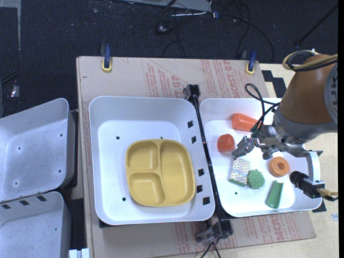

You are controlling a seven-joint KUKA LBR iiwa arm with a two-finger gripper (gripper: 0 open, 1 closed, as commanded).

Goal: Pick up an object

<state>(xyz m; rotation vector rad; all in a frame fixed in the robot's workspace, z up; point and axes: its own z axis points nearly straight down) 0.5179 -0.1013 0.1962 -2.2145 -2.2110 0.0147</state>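
step: approach, nothing picked | gripper [248, 147] over right bin [226, 206]; grip state unclear | next: descend on patterned block [240, 170]

Arm [306, 98] reaches in from right, wrist bent down, gripper [248, 147] low, pointing left, finger state unclear.

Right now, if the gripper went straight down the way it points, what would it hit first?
Probably the patterned block: the gripper hangs just above it in the right bin, the red ball beside. Depth is unclear.
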